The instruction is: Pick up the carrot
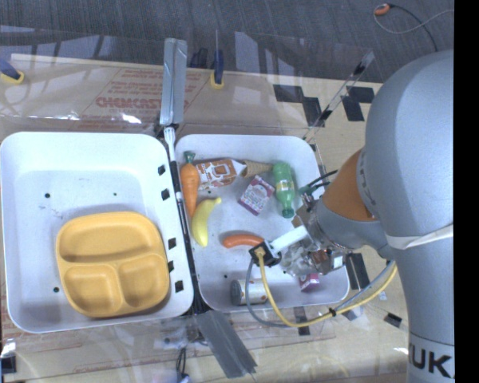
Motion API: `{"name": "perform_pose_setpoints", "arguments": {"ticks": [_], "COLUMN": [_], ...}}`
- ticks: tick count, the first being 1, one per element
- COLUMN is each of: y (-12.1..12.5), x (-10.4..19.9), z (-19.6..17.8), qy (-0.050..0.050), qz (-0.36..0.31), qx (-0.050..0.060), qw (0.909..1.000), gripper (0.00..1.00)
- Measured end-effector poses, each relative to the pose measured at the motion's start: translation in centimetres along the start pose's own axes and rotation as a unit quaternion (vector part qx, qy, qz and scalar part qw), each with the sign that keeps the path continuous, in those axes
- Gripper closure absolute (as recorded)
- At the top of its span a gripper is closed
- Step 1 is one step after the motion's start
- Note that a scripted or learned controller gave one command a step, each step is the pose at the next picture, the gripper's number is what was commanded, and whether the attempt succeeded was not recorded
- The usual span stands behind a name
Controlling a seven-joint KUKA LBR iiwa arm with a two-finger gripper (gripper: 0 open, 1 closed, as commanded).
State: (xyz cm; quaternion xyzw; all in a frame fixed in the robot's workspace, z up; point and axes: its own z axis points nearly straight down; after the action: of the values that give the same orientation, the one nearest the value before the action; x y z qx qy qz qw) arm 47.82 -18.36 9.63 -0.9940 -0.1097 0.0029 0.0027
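The carrot (189,188) is orange with a green top and lies lengthwise along the left wall of the right bin (247,144), top end pointing to the back. My gripper (302,263) hangs low over the front right part of that bin, well to the right of the carrot and apart from it. A small pink item (310,281) lies right under the gripper, partly hidden by it. Nothing of the carrot is covered.
Touching the carrot's right side are a yellow banana (203,220) and a brown carton (221,171). A red sausage (241,240), purple box (256,195), green bottle (284,188) and grey can (251,291) share the bin. The left bin (32,150) holds a yellow divided tray (112,263).
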Motion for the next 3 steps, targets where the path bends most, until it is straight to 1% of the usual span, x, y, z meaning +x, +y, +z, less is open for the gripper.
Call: {"name": "perform_pose_setpoints", "arguments": {"ticks": [3], "y": [0.0], "x": [0.01], "z": [0.0], "qy": [0.0], "qz": [0.0], "qx": [0.0], "qw": [1.0], "gripper": [0.0]}}
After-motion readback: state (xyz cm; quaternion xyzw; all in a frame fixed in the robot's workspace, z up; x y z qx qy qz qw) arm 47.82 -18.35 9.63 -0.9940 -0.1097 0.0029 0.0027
